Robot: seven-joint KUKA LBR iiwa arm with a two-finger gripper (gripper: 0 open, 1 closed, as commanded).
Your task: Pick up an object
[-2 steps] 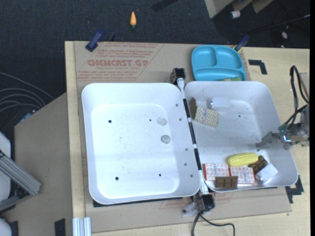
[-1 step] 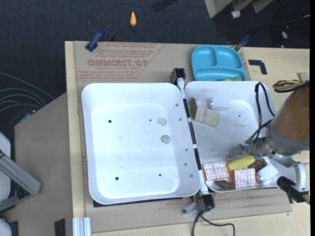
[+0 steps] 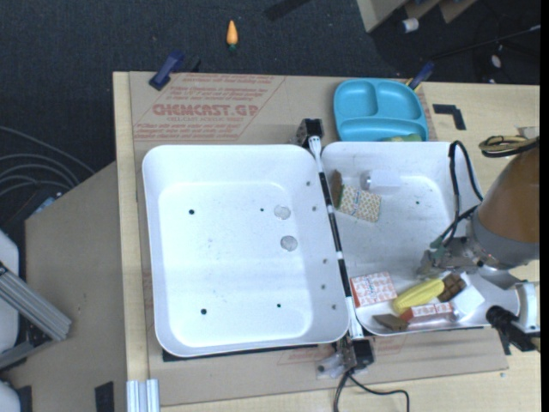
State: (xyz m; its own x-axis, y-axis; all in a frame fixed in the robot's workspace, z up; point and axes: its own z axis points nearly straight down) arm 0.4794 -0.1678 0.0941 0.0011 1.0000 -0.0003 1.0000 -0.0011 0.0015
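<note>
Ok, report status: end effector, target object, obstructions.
End effector low in right bin, near corner. Yellow object lies just beside it, grasp unconfirmed. Red-and-white packet and patterned packet nearby.

White bins (image 3: 232, 166); blue tray (image 3: 379, 108); yellow bar (image 3: 419, 294); red-white checked box (image 3: 372, 288).

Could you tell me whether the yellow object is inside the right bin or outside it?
Inside. The yellow object lies flat within the right bin's near corner, beside a red-and-white packet and below the gripper.
</note>
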